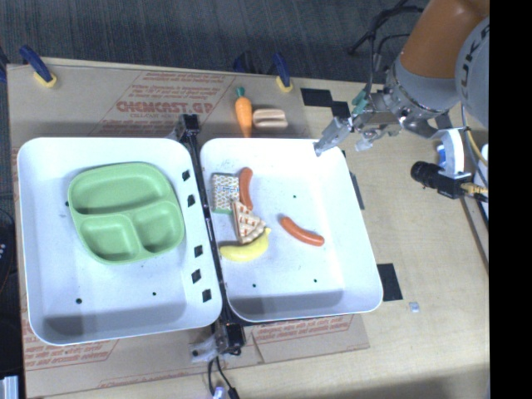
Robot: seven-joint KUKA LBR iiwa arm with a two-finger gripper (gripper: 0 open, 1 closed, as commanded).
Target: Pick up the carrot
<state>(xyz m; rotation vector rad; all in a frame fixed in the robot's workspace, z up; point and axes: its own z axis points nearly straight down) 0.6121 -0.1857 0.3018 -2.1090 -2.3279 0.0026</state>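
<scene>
Honestly, the carrot sits awkwardly outside both bins.
Nearest in the right bin (353,239) lie two sausages (301,231), easily mistaken targets; beyond its far rim the carrot (243,113) touches a bun (269,120), which a grab might catch; the gripper (337,135) hovers at that rim's right corner, jaws apart, empty.

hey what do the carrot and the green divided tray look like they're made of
Carrot: probably moulded plastic toy food; uniform orange body, smooth look, small green top. Green divided tray: likely matte plastic; one even pale green, rounded moulded compartments, little glare. Neither can be confirmed by look alone.
</scene>
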